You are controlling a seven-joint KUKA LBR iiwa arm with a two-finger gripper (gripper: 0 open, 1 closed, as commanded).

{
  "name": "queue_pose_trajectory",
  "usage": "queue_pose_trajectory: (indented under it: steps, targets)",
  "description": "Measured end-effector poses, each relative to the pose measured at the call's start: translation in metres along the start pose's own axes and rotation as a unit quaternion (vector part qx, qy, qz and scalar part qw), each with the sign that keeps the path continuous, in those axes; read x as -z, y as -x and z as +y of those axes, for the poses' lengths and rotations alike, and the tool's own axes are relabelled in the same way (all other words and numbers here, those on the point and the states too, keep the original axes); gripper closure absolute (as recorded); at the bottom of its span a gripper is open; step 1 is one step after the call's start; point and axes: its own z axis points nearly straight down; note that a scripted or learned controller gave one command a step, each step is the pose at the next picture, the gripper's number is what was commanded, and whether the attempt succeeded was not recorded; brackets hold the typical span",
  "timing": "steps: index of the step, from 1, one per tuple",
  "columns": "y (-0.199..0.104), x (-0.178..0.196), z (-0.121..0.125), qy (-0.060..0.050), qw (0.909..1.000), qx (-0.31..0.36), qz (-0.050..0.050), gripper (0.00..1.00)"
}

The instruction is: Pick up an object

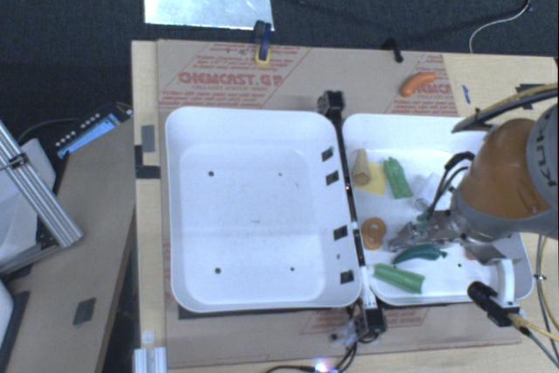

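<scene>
The right bin (454, 128) holds several small objects. A yellow wedge (368, 174) and a green block (397, 177) lie near its back left. An orange ring (374, 231) sits by the divider. A dark teal curved piece (417, 254) and a green cylinder (399, 278) lie near the front edge. My gripper (409, 234) is low in this bin, just right of the orange ring and directly above the teal piece. The arm's orange band (507, 175) covers the bin's right part.
The left bin (188, 135) stands beside it, with black clips (332, 179) along the shared wall. An orange sausage-shaped toy (417, 84) lies on the cardboard behind the right bin. A yellow and blue clamp (262, 44) sits at the back edge.
</scene>
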Motion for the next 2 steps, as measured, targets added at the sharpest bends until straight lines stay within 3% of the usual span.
queue_pose_trajectory:
  steps: [1,2]
  targets:
    - [-0.002,0.018,0.003,0.004,1.0000,0.002,0.000,1.00]
    - [-0.112,0.113,0.032,0.009,0.9999,0.009,0.002,1.00]
